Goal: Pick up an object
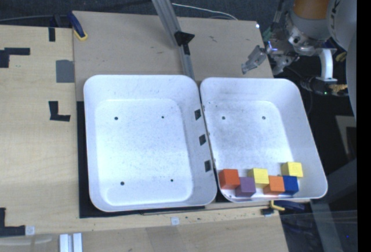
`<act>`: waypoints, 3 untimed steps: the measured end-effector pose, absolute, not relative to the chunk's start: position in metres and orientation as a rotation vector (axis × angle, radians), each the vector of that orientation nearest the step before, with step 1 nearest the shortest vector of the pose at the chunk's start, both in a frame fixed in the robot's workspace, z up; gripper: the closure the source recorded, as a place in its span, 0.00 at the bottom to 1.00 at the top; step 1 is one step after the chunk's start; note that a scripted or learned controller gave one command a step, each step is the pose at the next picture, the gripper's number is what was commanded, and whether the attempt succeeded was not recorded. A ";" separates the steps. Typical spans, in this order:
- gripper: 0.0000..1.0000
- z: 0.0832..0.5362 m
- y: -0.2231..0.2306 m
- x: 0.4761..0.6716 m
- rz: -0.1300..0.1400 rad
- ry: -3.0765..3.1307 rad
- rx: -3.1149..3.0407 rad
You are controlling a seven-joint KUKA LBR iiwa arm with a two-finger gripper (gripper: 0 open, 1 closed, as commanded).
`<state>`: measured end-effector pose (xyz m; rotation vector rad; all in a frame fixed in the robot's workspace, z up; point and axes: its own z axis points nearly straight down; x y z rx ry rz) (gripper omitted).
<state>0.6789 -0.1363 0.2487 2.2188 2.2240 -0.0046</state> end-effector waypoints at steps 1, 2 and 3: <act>0.00 0.213 -0.165 0.680 -0.009 2.221 2.225; 0.00 0.151 -0.188 0.670 -0.011 2.223 2.226; 0.00 0.138 -0.204 0.681 -0.006 2.221 2.221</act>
